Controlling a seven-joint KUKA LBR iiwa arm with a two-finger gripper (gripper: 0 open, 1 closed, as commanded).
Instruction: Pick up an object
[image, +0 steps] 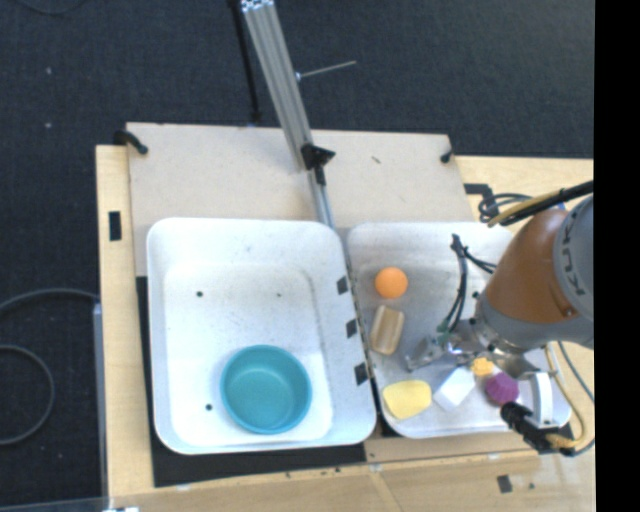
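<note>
Nearest the camera, at the bench's front edge, the left bin (170, 300) holds a blue bowl (265, 388) sitting upright at abt 6 o'clock of its floor, open side up. In the right bin (420, 245), along the front wall at 7 o'clock, lies a yellow block (406, 398); just beside it toward 3 o'clock is a white block (454, 388), then a small yellow piece (484, 367) and a purple object (502, 388), the last two touching or nearly so, partly under the arm. The gripper (440, 348) sits low in the bin's middle, just above the white block and at 3 o'clock of a tan block (387, 329), near it but apart. Fingers are dark and blurred against the bin floor, so can't tell if they're open or closed, and nothing shows betw. them. The tan block stands close to the bin's left wall at 9 o'clock; an orange ball (391, 282) rests just past it at 11 o'clock, apart from it. The arm's orange band (530, 275) covers the bin's 3 o'clock side. Farther back, a grey metal rail (285, 95) slants up from betw. the bins toward 12 o'clock.
</note>
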